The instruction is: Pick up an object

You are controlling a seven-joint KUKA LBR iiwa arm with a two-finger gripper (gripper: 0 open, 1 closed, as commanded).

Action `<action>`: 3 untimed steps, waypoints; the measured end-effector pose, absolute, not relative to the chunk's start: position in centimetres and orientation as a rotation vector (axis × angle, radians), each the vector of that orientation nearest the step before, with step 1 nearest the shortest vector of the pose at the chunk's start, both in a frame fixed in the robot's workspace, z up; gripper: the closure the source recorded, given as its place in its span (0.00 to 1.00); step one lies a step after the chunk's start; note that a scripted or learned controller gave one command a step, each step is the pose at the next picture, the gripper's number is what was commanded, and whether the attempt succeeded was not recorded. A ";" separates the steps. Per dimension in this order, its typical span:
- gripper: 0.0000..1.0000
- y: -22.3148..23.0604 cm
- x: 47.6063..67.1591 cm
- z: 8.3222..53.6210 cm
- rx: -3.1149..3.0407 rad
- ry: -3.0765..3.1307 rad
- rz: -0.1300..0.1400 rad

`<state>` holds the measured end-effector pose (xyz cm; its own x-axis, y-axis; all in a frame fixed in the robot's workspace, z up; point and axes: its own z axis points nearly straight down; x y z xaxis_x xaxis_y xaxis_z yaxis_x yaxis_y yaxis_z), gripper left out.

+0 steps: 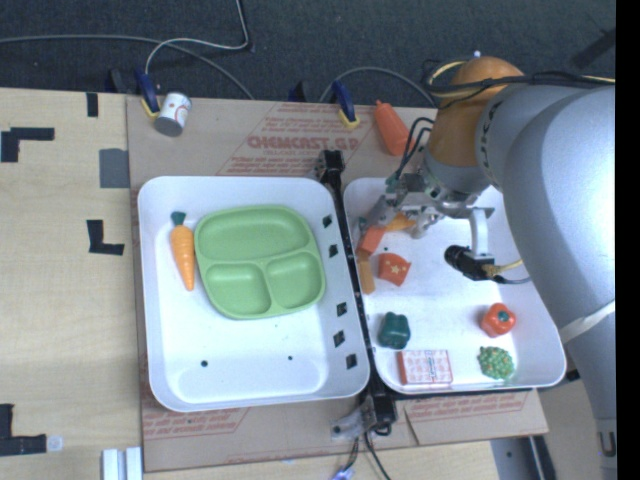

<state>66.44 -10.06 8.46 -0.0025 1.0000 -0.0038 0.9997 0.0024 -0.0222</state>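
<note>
Underneath, cardboard (290, 148) backs white bins (160, 298).

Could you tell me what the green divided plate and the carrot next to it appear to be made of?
Green divided plate: probably moulded plastic, matte, with an even colour and soft rounded ridges. Carrot: likely a plastic toy, with smooth uniform orange and a slight sheen.

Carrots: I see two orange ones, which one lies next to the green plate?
The carrot in the left bin, lying along the green plate's left edge. The other carrot lies outside the bins, on the cardboard behind the right bin.
</note>
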 end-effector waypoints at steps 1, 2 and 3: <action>0.00 -10.1 66.5 8.4 -2.209 -2.215 0.027; 0.00 -10.1 66.5 8.4 -2.211 -2.215 0.028; 0.00 -10.0 66.4 8.5 -2.215 -2.215 0.031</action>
<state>66.43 -9.96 8.45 0.0000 1.0000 -0.0073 0.9998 -0.0002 -0.0205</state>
